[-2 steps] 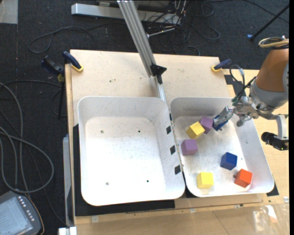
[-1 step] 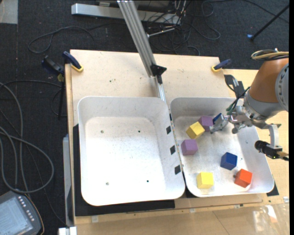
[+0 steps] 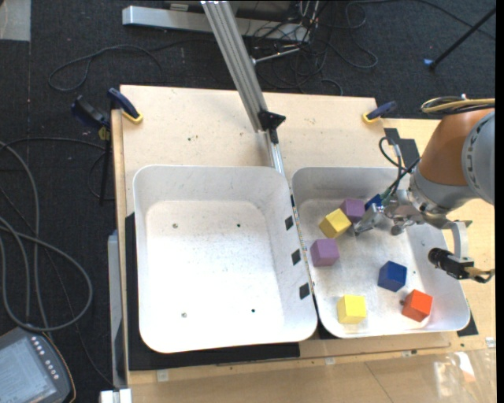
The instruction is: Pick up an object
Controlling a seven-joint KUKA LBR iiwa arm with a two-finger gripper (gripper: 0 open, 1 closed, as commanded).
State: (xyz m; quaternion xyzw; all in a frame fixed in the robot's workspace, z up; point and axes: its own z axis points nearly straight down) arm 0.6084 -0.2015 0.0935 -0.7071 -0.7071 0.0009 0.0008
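Dark carpeted floor [image 3: 55, 197] surrounds a pale wooden bench top [image 3: 205, 126]. Black cables [image 3: 47, 260] loop across the floor at left; more cables [image 3: 291, 31] tangle at the far side near a grey metal bar [image 3: 169, 17]. An aluminium strut [image 3: 236, 59] slants from far centre down to the bench. Clamps with yellow tips sit at the far-left corner [image 3: 122, 106] and far-right corner [image 3: 378, 112]. A grey handheld pendant [image 3: 27, 370] lies at the near left. Lighting is even, shadows soft.

Six blocks [image 3: 324, 252], two bins [image 3: 150, 189]
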